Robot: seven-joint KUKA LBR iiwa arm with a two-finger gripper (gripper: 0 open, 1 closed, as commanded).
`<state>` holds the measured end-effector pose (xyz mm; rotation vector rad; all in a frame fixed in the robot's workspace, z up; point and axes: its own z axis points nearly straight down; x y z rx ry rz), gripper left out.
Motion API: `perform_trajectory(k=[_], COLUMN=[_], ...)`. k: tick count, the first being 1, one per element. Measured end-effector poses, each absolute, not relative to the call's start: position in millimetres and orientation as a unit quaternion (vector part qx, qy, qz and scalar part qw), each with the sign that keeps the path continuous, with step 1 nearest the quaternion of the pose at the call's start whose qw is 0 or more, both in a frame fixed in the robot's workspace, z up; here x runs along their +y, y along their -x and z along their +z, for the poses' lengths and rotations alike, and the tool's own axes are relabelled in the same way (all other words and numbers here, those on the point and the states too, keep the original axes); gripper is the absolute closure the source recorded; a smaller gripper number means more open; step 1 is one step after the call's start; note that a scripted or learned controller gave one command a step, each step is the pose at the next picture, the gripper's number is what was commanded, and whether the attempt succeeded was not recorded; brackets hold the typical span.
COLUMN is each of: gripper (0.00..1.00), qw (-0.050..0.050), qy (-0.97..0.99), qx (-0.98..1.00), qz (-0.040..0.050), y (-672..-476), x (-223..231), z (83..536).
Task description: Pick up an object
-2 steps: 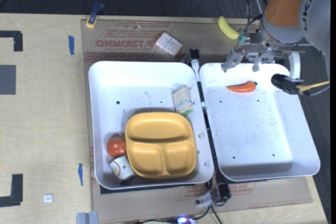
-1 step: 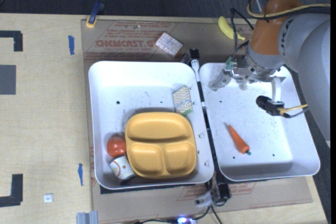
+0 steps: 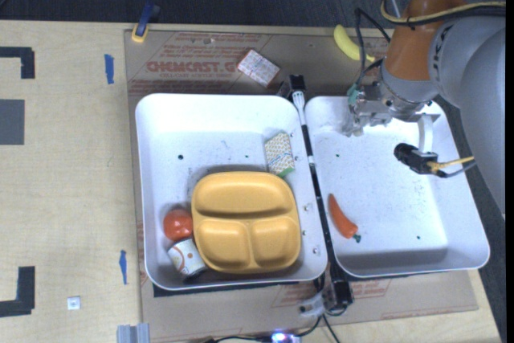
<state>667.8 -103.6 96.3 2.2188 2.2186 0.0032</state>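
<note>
- The hand [image 3: 359, 118] hangs low over the far corner of the right bin [image 3: 401, 257]; I cannot tell what it has.
- An orange carrot [image 3: 343, 218] lies nearer me than the hand, well apart, easy to reach.

tomato [image 3: 176, 222]: partly under yellow tray [image 3: 245, 219] | small cup [image 3: 186, 257]: partly under tray

Count on the desk — two white bins: left bin [image 3: 152, 173], right bin [image 3: 458, 253]. One yellow divided tray [image 3: 245, 221], one tomato [image 3: 177, 223], one patterned packet [image 3: 279, 153], one small cup [image 3: 186, 257] — one carrot [image 3: 343, 218].
</note>
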Motion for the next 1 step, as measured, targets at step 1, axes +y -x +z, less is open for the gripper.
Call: perform_trajectory(k=[1], gripper=[1.00], qw=[0.001], qy=[-0.706], qx=[0.708], qz=[0.0015], y=[-653.9], x=[8.1], z=[186.0])
